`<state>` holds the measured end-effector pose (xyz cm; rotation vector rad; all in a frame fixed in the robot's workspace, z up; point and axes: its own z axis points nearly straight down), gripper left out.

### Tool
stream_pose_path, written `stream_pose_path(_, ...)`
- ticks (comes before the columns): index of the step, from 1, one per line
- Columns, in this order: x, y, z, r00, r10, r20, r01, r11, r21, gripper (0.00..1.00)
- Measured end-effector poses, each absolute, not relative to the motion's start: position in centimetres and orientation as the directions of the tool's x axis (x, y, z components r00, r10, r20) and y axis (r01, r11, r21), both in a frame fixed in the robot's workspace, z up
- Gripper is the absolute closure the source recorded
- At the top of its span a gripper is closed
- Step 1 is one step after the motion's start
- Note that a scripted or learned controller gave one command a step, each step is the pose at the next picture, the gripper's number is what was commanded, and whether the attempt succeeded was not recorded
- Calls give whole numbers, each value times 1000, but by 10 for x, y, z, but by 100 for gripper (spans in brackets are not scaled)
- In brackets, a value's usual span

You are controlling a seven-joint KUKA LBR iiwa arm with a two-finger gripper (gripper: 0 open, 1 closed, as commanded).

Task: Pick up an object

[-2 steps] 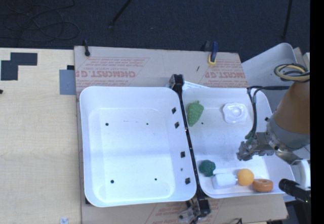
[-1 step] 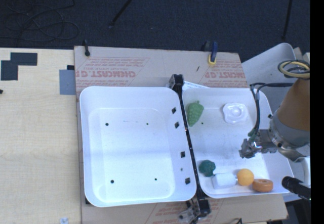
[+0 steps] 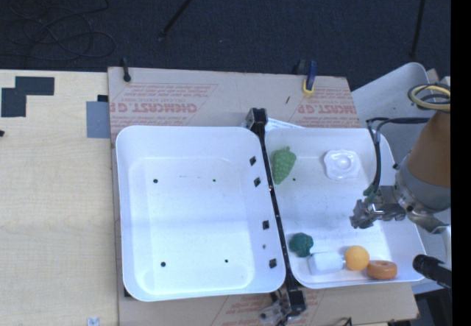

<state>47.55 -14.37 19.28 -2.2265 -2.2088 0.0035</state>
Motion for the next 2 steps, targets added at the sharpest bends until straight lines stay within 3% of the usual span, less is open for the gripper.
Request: stream_pose_path(2, 476, -144, 211, 10, 1000, 3, 1000, -10, -8, 100)
